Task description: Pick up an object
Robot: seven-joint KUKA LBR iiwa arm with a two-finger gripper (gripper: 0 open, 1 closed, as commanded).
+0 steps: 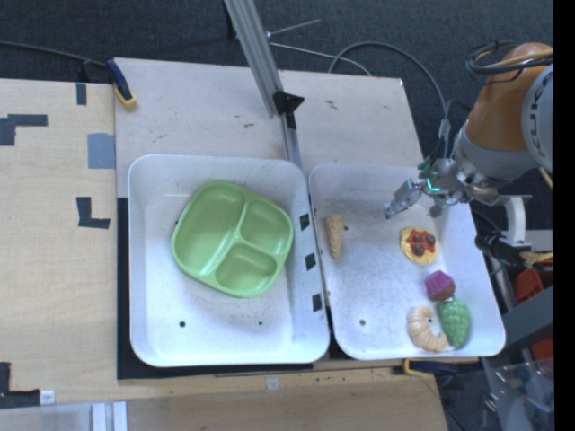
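Camera view: gripper (409, 200) hangs over the right bin (377, 330), near its upper right corner, above the tart (419, 244). Fingers look slightly apart with nothing between them, though the view is too small to be sure. Tart sits just below the gripper. Cone (335, 235) lies left of the tart, near the bin's left wall. Purple piece (439, 285), green piece (455, 321) and croissant (426, 329) cluster below the tart. Green plate (233, 238) in left bin (153, 330).
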